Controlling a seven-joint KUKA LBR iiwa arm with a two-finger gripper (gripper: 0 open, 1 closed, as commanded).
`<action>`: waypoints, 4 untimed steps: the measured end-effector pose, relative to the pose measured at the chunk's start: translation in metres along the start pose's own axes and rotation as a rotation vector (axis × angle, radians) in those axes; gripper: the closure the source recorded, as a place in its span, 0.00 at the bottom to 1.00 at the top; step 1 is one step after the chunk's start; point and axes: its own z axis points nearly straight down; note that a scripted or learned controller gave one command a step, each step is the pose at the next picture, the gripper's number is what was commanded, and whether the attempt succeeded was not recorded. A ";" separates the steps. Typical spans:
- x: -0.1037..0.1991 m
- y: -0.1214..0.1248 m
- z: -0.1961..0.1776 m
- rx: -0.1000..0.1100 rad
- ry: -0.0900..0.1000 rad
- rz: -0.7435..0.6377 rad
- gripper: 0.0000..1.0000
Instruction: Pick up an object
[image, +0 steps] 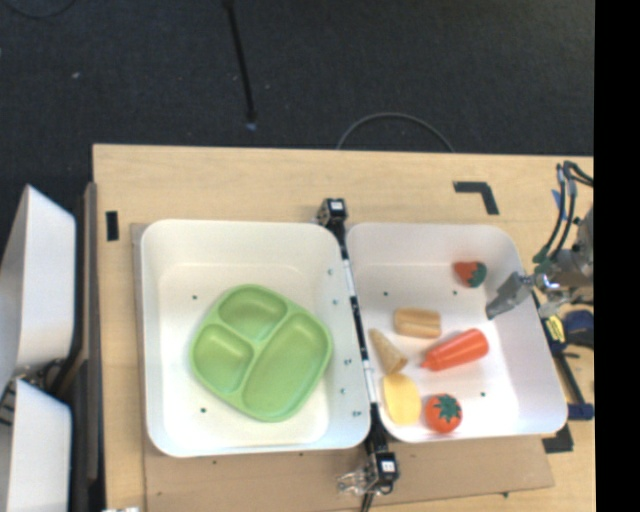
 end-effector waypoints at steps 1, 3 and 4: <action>0.001 0.002 -0.006 -0.012 -0.003 -0.004 0.00; 0.003 0.001 0.092 -0.007 -0.003 0.000 0.00; 0.007 0.005 0.148 -0.019 0.000 0.001 0.00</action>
